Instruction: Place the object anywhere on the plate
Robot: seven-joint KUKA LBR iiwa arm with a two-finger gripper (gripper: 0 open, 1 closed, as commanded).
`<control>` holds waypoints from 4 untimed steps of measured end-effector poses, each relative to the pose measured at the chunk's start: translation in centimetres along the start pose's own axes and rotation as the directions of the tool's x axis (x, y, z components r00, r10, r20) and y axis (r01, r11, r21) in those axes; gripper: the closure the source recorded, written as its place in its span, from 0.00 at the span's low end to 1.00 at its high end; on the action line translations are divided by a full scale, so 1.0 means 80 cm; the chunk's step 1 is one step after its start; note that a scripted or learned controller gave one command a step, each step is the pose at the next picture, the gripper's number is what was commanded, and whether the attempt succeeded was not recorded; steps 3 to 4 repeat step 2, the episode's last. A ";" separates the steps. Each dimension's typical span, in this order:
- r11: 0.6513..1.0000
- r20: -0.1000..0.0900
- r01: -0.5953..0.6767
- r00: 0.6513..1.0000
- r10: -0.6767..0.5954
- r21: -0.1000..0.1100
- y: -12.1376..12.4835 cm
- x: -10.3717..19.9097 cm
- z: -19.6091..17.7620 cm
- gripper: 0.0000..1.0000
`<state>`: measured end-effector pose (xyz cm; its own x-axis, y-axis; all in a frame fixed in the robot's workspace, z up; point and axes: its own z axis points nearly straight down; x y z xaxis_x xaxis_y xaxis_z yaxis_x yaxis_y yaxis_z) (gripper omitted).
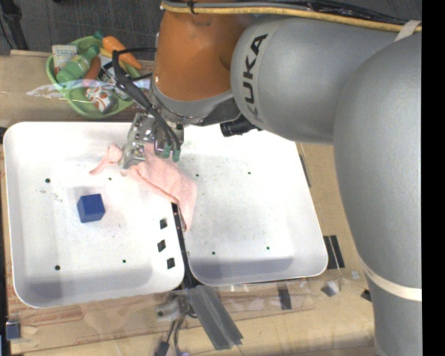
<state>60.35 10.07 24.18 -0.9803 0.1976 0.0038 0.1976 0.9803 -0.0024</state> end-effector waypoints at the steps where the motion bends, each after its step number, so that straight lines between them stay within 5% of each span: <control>1: 0.979 0.001 0.204 0.979 -0.204 0.000 0.000 0.000 0.012 1.00; 2: 0.979 0.001 0.204 0.979 -0.204 0.000 0.000 -0.001 0.012 0.00; 4: 0.979 0.001 0.204 0.979 -0.204 0.000 0.000 -0.001 0.012 0.00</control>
